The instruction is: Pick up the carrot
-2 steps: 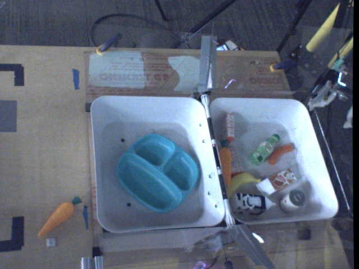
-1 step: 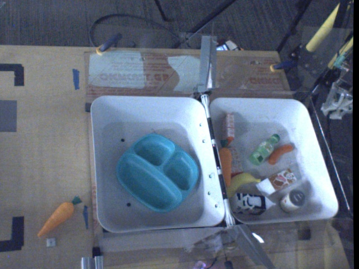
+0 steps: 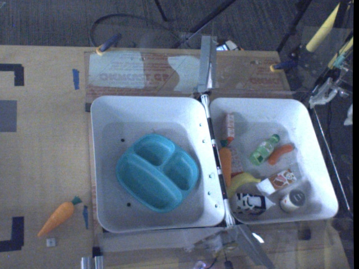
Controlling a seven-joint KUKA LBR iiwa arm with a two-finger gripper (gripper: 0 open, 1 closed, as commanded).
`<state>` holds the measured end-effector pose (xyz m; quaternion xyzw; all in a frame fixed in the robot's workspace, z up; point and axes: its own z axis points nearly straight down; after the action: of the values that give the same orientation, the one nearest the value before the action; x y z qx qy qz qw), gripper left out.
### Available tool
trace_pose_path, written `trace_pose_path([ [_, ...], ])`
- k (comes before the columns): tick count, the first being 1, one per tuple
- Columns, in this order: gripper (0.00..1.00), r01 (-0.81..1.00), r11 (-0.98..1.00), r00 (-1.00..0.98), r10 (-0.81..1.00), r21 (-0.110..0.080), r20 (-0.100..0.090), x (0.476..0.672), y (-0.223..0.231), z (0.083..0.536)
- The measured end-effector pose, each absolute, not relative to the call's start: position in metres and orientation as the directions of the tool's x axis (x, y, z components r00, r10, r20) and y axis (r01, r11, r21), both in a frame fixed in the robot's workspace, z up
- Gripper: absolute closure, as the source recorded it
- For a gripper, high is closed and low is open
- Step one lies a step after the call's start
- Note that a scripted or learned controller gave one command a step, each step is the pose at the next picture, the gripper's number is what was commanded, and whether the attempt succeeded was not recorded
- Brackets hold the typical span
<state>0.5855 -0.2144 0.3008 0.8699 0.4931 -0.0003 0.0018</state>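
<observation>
Faded lettering runs across the taped sheet behind the left bin, too washed out to read. The labels on the small red-and-white carton and the black-and-white patterned carton are too small to make out. One carrot lies in the right bin lengthwise against its left wall, green top towards the back. It is hemmed in by the wall on one side and a yellow item near its tip, with a narrow red-and-white pack just behind it. A second carrot lies on the bare bench left of the left bin, tilted, leaf end towards the bin and open room all round it. A green bottle and an orange piece lie side by side mid-bin, and a round can sits near the front right corner. A teal divided plate takes up the middle of the left bin. Whether the gripper is wide or narrow cannot be told here
</observation>
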Motion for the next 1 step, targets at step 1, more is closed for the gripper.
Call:
trace_pose_path([
  [1, 0.00, 0.958, -0.287, 0.287, 0.958, -0.001, 0.001, 0.5172, -0.1816, 0.1497],
])
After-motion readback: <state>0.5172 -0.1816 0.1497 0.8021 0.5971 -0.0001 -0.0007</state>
